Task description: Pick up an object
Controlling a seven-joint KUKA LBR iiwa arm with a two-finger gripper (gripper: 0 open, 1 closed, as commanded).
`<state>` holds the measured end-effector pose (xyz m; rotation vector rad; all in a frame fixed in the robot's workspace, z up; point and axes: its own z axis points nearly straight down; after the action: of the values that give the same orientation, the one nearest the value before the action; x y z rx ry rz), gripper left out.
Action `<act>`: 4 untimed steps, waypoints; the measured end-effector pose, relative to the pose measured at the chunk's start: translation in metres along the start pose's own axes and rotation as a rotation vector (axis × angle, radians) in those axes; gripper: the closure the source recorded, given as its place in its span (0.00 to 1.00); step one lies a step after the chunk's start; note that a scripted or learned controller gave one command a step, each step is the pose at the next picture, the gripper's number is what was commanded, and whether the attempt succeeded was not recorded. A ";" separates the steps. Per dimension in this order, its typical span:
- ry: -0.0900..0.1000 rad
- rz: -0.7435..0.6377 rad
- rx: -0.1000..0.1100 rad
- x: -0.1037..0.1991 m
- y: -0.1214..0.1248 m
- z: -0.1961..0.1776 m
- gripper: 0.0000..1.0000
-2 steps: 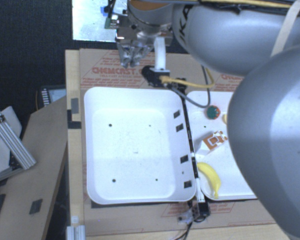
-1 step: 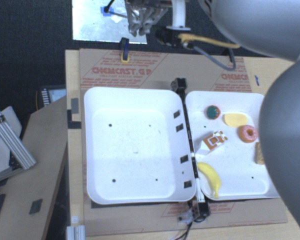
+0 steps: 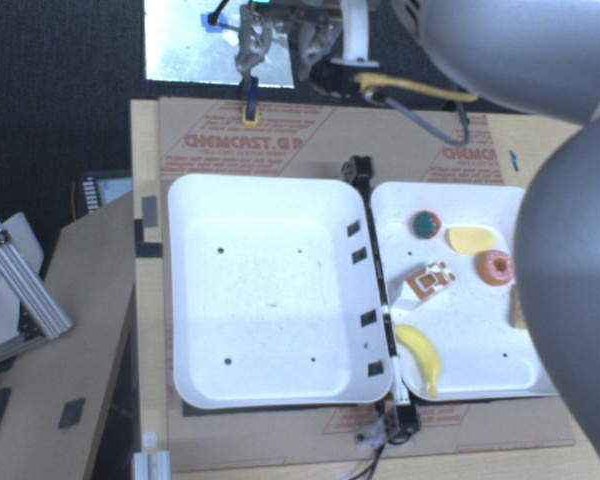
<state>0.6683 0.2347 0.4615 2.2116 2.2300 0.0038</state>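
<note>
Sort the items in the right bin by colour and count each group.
Yellow: 2, banana and oval
Pink: 1, donut
Green: 1, ball
Orange and white: 1, block
Total: 5

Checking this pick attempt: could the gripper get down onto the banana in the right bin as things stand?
Probably yes. The banana lies uncovered at the right bin's near left corner, apart from the other items; the gripper sits far off, beyond the bins.

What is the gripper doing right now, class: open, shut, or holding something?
Gripper: above the bench's far edge, beyond the left bin; a small blue and yellow object hangs between its fingers, so shut on it.
</note>
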 end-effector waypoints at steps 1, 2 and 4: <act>0.002 -0.001 -0.007 0.000 0.000 -0.079 0.00; -0.001 0.003 0.002 -0.001 0.000 -0.052 0.00; 0.001 -0.003 -0.002 0.000 0.000 -0.044 1.00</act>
<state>0.6683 0.2351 0.5058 2.2081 2.2320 0.0066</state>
